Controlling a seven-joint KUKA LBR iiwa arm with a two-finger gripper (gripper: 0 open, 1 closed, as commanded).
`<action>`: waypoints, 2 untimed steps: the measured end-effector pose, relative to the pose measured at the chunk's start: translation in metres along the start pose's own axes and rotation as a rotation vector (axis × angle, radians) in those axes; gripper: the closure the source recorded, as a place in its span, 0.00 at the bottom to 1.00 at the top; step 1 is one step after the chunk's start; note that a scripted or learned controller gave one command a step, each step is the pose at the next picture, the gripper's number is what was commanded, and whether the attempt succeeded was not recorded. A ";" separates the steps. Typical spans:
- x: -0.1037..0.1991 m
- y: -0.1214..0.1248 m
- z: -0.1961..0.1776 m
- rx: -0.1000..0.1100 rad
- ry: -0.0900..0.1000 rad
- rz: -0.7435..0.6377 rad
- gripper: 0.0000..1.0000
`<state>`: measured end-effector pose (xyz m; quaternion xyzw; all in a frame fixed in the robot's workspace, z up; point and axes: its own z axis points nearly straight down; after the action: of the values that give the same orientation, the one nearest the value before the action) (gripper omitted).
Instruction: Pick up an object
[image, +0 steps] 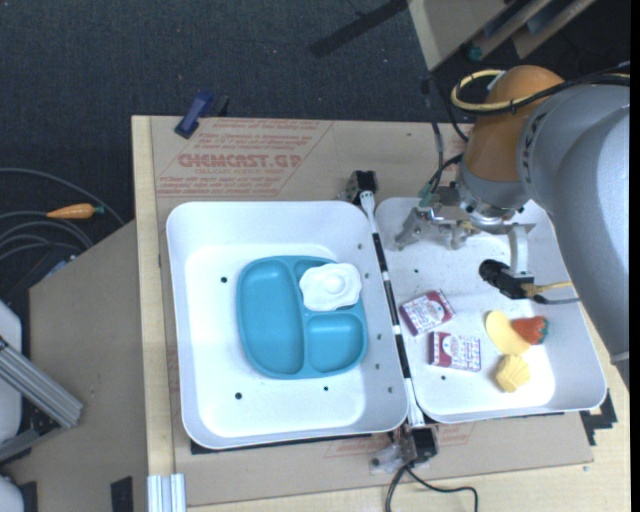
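While my claw (440, 222) hangs at the right bin's (570, 392) far edge, jaws unreadable, two red packets (426, 312) lie below it, long axes tilted, with yellow pieces (504, 330) beyond.

1. A blue divided tray (285, 325) lies in the left white bin (195, 300)
2. A small white dish (329, 286) sits on the tray's upper right part
3. A blue clip (194, 115) rests at the brown board's (250, 155) top left corner
4. An orange-tipped tool (72, 211) lies on the dark floor, left of the bench
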<state>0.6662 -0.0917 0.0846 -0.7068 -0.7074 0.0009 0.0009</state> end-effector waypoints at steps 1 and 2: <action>0.000 -0.005 0.000 0.000 0.000 0.001 0.00; 0.000 -0.004 -0.011 -0.002 0.000 0.001 1.00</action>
<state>0.6619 -0.0913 0.0954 -0.7071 -0.7072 0.0005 0.0002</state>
